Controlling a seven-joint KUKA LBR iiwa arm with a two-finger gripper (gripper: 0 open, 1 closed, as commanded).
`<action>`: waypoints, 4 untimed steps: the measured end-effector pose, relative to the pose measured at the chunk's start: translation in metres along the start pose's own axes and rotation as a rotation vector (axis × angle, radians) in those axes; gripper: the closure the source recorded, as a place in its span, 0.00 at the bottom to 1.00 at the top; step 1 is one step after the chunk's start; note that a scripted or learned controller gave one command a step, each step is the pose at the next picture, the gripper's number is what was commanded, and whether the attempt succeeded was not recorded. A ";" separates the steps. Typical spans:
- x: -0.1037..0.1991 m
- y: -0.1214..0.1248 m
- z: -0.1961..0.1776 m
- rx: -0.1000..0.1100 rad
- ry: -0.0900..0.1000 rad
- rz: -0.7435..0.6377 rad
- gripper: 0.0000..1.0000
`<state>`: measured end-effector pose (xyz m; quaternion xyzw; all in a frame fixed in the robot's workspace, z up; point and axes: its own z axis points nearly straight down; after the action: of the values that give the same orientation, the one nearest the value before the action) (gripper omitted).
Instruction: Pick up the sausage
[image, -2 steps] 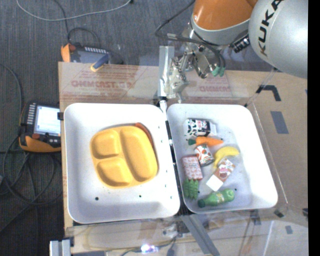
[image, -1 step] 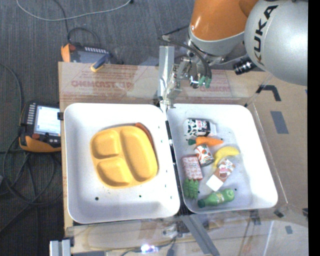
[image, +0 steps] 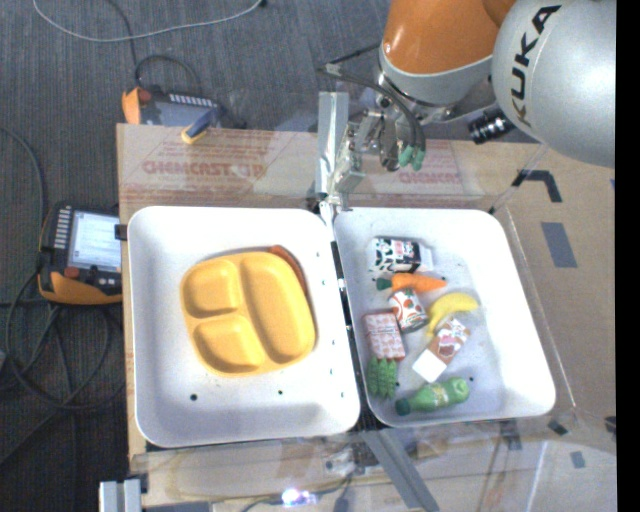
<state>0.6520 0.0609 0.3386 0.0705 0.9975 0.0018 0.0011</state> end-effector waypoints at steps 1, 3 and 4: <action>-0.002 0.001 -0.008 -0.002 -0.002 0.000 1.00; 0.023 -0.017 -0.012 0.004 0.001 0.215 1.00; -0.012 -0.023 0.000 0.003 0.000 -0.224 1.00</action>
<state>0.6602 0.0364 0.3385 -0.0417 0.9991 0.0001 0.0014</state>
